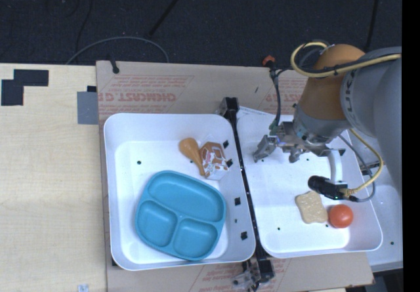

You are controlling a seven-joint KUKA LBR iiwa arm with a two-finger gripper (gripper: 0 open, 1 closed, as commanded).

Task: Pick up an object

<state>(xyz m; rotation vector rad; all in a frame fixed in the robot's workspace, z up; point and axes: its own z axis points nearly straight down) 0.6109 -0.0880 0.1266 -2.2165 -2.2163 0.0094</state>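
Over the upper middle of the right bin (279, 208), you have the gripper (277, 153) hanging above bare white floor, its two fingers spread apart with nothing between them. Nothing lies directly under it, so the coming move turns on one offset: the nearest things to pick sit toward the lower right of the view from the gripper, on the side the arm reaches in from. The tan biscuit (311, 207) is the closer of the two, lying flat on the bin floor, well apart from the gripper; its outline is close to square, with the slightly longer side running roughly up and down the view at a small tilt, though at this size you cannot be sure of that. The red ball (340, 216) sits just beside the biscuit on its right, touching or nearly touching it, and close to the bin's right wall. You would probably do best to bring the gripper back toward the lower right and close across the biscuit's shorter span, minding that the ball may roll if nudged. The other candidates are across the divider in the left bin (125, 166): a blue divided plate (180, 215), a wooden spoon (192, 151) and a brown-and-white packet (213, 158) beside it.
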